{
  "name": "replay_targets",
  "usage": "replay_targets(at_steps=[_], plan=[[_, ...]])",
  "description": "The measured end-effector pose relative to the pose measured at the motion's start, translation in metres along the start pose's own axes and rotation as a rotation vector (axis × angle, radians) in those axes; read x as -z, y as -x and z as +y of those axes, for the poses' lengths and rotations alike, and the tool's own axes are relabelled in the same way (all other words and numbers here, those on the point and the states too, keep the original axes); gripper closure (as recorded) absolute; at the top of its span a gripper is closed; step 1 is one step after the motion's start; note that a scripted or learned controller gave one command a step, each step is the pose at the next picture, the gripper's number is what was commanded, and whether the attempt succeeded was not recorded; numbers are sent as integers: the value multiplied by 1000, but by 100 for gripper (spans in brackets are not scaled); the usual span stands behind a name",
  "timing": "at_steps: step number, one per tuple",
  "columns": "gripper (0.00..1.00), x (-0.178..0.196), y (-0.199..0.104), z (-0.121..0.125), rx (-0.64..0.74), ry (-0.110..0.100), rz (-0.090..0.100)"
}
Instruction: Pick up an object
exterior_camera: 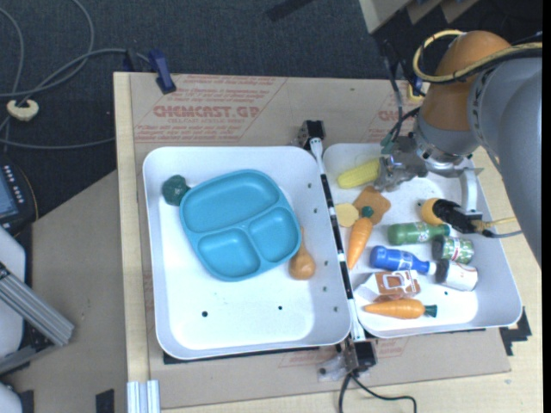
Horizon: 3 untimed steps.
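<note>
My gripper [398, 169] hangs low over the far end of the right white plastic bin [495, 302]. From this slant I cannot tell whether it is open or closed (my own wrist covers its tip).

Just to its left lies a yellow banana-shaped toy [357, 175]. A little nearer the camera is a brown wedge-shaped toy [373, 203], with a pale yellow round piece [346, 215] touching its left side, close to the bin's left wall. Below those, an orange toy carrot [358, 242] lies along that wall, thin end toward the front.

To the carrot's right a green plastic bottle [417, 232] lies on its side, and a blue plastic bottle [399, 260] lies flat just in front of it. A small green-and-silver can [457, 249] sits just right of the two bottles. Nearer the front edge are a little white-and-red carton [396, 283] and a second orange toy carrot [398, 309], lying crosswise with its green top to the right.

The left white plastic bin [250, 321] sits edge to edge with the right one. It holds a blue divided plastic plate [239, 224], a dark green ball [175, 189] by the plate's far left corner, and an orange-brown pear-shaped toy [302, 265] against the plate's near right edge (all well apart from my gripper). Both bins rest on a brown cardboard sheet printed in red [215, 123].
</note>
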State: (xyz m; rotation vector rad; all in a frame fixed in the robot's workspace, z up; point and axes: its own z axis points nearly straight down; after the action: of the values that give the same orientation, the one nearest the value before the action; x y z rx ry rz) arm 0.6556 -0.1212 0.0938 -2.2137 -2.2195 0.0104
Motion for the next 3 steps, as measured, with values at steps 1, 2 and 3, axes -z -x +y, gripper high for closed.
replay_targets(at_steps=[1, 2, 3], plan=[[0, 0, 0, 0, 0, 0, 0], [0, -11, -4, -60, -5, 2, 2], [0, -9, -29, -17, 1, 14, -1]])
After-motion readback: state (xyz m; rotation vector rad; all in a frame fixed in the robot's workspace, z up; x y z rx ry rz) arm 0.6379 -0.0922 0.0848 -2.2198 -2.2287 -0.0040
